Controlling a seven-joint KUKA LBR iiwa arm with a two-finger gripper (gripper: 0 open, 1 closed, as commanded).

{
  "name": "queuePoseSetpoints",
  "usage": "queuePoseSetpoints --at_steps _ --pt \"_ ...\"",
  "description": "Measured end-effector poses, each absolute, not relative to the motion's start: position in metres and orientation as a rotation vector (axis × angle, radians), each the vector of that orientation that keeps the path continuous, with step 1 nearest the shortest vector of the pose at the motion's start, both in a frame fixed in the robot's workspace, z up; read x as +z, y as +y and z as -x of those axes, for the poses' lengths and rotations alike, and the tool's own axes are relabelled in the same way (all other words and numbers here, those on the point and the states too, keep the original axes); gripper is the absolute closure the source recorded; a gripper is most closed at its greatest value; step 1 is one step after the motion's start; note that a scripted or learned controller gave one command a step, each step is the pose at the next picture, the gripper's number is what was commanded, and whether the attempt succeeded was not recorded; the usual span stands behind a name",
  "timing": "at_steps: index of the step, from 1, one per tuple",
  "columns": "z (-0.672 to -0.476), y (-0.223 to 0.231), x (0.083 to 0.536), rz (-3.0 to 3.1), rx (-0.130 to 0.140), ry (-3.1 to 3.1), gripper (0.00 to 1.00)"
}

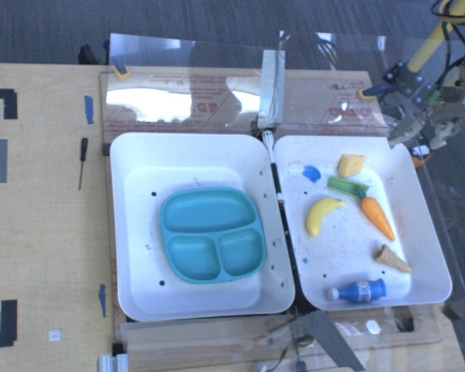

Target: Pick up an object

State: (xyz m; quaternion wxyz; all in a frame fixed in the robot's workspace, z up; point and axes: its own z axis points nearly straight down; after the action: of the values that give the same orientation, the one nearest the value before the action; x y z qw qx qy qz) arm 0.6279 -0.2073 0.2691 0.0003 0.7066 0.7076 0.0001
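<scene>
The arm's jaws (423, 134) hang at the far right corner of the right bin (430, 231), over its rim, a tangle of dark metal and cable; whether they stand open or closed cannot be told from this slanted view, and nothing can be seen between them. Closest to the jaws, a little to their left and slightly nearer the camera, lies a yellow block (351, 164). Just beyond it from the jaws sits a small blue piece (311, 174), and a green stick (347, 185) lies beside the block on its near side, its end touching the top of an orange carrot (377, 216), which lies slantwise below the jaws toward the front. Farther left of the jaws, a yellow banana (320, 214) curves on the bin floor, apart from the carrot. Well toward the front from the jaws, a tan cone (391, 259) rests near the right wall, and a blue bottle (359, 291) lies on its side along the front edge. Far to the left of the jaws, across the divider, the left bin (132, 208) bears a teal divided plate (212, 233) with three compartments. Both bins sit on a wooden table (39, 231), where a thin dark tool (82, 161) lies far off to the left.
</scene>
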Motion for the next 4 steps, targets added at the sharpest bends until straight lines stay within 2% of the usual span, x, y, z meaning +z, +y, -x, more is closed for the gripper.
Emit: queuePoseSetpoints --at_steps 1,2,3,4 --pt "-0.582 -0.221 0.153 -2.482 0.000 1.933 0.00" --pt "-0.582 -0.221 0.154 -2.482 0.000 1.933 0.00" --pt "-0.587 -0.200 0.093 -2.322 0.002 2.126 0.00" --pt "-0.589 -0.201 0.105 -2.318 0.004 2.120 1.00"
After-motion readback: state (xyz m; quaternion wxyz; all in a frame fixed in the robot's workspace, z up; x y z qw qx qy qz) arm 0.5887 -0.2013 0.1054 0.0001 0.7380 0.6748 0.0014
